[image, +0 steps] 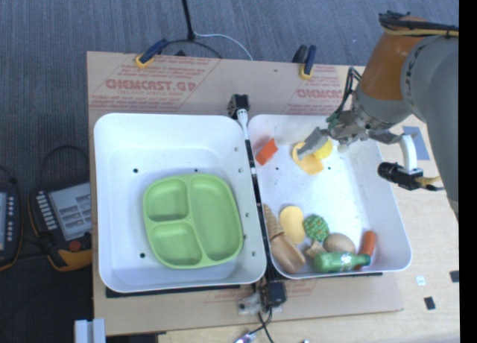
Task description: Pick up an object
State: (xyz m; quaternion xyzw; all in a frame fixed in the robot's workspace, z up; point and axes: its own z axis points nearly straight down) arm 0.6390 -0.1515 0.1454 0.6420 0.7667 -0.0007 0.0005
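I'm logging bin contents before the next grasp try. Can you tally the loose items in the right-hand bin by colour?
Orange: 2, the block and the carrot-like piece
Yellow: 2, the one at the gripper and the oval
Green: 2, the round piece and the bottle
Tan or brown: 3, the ridged piece, the loaf and the egg shape
Total: 9

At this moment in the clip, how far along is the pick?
Done: the gripper has reached into the right bin and sits at the yellow object. In hand: nothing clearly lifted; the object looks low on the bin floor. Left: a confirmed grasp and lift. Green tray sits in the left bin.
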